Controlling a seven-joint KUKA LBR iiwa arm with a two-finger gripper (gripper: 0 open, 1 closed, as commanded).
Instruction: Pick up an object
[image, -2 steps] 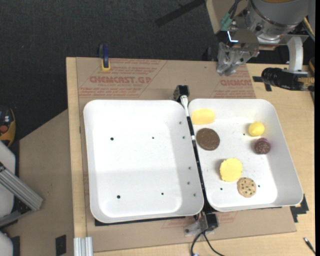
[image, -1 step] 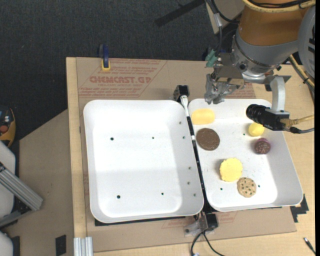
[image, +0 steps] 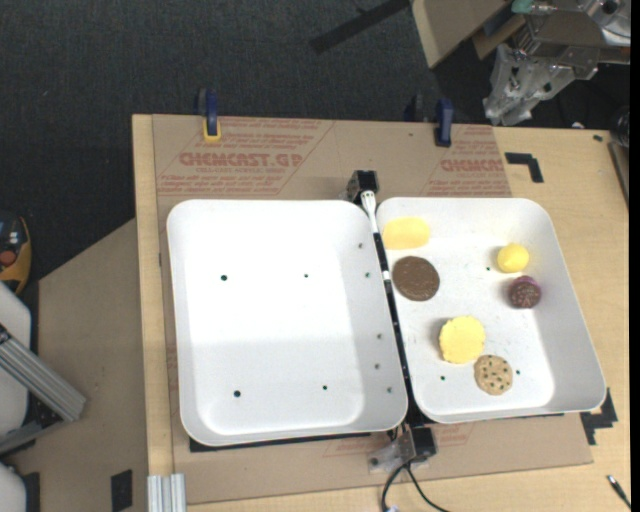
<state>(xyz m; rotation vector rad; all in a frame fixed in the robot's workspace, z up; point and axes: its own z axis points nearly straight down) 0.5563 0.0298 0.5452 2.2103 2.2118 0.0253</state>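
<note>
From the camera view above the bench, two shallow white bins sit side by side on a brown cardboard sheet (image: 300, 155) printed with red lettering, held at the far edge by two clamps.

The left bin (image: 190, 300) shows bare white floor with a few small dark dots. The right bin (image: 565, 340) holds six small food-like items. A pale yellow oblong piece (image: 406, 233) lies near the far left corner, just beside the divide between the bins. Close in front of it is a round brown disc (image: 416, 278). Toward the right wall sits a small yellow ball (image: 513, 257), with a dark purple ball (image: 524, 292) just in front of it, apart by a small gap. Nearer the camera lies a yellow ruffled round piece (image: 462, 339), and a chocolate-chip cookie (image: 493, 374) touches or nearly touches its near right edge.

The gripper (image: 520, 85) seems to be the grey metal assembly at the top right, well apart from the bins; its fingers are too unclear to judge, and nothing is visibly held.
</note>
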